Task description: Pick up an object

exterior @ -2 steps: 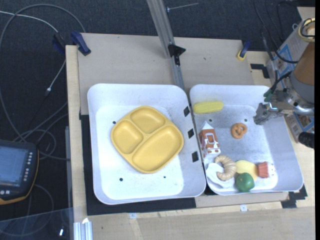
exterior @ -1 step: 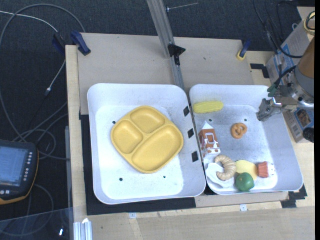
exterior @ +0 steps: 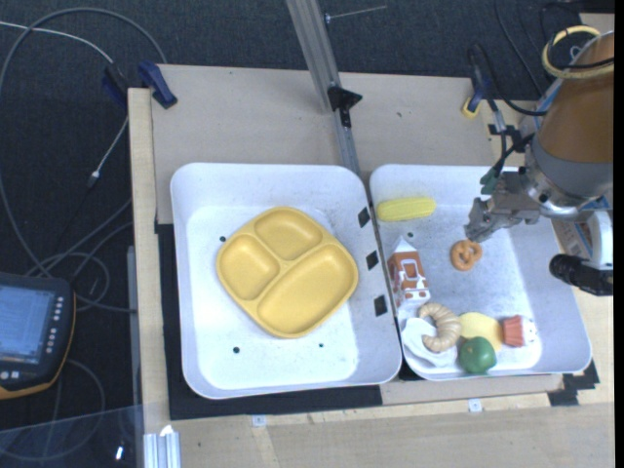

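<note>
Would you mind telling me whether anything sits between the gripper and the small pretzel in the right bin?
Nothing visible does. The gripper hangs just above and right of the pretzel, with bare bin floor between them; the corn cob lies off to the left.

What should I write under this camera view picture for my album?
Robot claw hovers above a pretzel in the right bin.

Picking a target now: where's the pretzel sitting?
The pretzel lies in the right bin, just below the gripper, right of the small carton and below-right of the corn cob.
</note>
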{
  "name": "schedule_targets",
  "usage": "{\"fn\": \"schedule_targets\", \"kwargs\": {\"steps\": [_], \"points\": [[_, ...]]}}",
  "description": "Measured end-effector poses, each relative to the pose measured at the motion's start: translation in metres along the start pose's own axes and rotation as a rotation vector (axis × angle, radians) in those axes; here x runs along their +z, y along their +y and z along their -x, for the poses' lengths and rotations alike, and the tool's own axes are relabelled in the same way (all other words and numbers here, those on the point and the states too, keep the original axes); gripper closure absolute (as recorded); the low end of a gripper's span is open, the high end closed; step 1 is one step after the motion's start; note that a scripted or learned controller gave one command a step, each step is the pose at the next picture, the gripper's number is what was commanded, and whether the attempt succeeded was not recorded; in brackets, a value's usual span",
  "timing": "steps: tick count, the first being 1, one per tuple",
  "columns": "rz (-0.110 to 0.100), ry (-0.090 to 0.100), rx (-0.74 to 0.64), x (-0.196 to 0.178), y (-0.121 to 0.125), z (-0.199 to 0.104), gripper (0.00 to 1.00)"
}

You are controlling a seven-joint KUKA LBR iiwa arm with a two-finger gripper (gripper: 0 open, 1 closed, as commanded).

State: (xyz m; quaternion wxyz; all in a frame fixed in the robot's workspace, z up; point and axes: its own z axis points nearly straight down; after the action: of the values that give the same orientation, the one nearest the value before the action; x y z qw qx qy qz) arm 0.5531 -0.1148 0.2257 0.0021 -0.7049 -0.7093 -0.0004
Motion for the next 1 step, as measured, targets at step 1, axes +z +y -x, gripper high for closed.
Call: {"fn": "schedule_targets", "kwargs": {"steps": [1], "points": [[0.0, 0.001, -0.002, -0.0096, -0.0066, -0.061, 1.0]]}}
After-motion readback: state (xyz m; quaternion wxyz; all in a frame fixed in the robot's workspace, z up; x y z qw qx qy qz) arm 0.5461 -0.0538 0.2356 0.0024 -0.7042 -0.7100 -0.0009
